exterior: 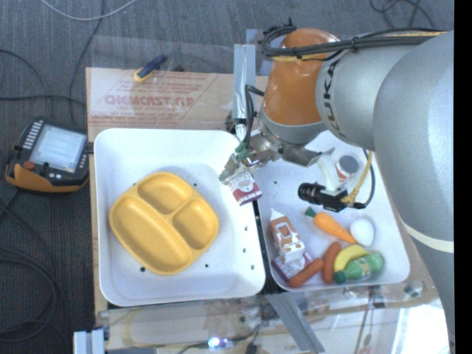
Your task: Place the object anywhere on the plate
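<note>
1. Seen from above at a slant, two shallow white bins sit side by side on the bench. The left bin (103, 271) holds a yellow plate (166, 220) with three compartments. It lies slightly left of the bin's middle, and its compartments are bare.
2. The right bin (394, 268) holds toy food gathered along its near edge: a carrot (335, 227), a white egg (363, 232), a banana (350, 254) and a small carton (287, 242).
3. The grey arm reaches in from the right. Its gripper (240, 169) hangs over the shared rim between the bins, toward their far end. Whether the pincer is spread or pressed together cannot be told.
4. A small red-and-white packet (245, 189) sits directly under the gripper's tip, over that shared rim. It is unclear whether it is pinched or only resting there. It is apart from the plate's far right corner and not on the plate.
5. The packet looks thin, light and probably glossy, so it is likely to flex or slip. Its narrow width near an edge seems the best place to take hold.
</note>
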Controlling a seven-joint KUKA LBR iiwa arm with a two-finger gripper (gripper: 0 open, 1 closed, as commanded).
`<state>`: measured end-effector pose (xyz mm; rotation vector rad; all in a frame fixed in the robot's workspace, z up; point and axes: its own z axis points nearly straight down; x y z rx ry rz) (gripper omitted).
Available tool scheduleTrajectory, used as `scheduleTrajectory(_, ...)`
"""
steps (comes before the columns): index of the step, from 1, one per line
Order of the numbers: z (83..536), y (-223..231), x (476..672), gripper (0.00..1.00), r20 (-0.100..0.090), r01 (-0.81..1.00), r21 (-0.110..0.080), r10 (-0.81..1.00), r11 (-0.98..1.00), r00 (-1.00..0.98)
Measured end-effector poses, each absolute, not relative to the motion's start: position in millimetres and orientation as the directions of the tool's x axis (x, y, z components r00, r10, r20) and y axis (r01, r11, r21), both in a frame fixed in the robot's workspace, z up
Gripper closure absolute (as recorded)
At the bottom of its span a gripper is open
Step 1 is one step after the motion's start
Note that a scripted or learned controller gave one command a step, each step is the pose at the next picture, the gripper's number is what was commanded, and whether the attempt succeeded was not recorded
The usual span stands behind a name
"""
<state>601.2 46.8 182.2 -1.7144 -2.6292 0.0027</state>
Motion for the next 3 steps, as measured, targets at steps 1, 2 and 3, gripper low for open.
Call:
scheduleTrajectory(1, 182, 94, 565.8, 1.00, 0.001, 0.907, -0.004, 0.907, 0.422, -0.422)
scheduleTrajectory(2, 193, 141, 510.7, 1.00, 0.003, 0.488, 0.000, 0.488, 0.873, -0.873)
scheduleTrajectory(3, 150, 147, 515.9, 1.00, 0.003, 0.328, -0.001, 0.328, 0.945, -0.945)
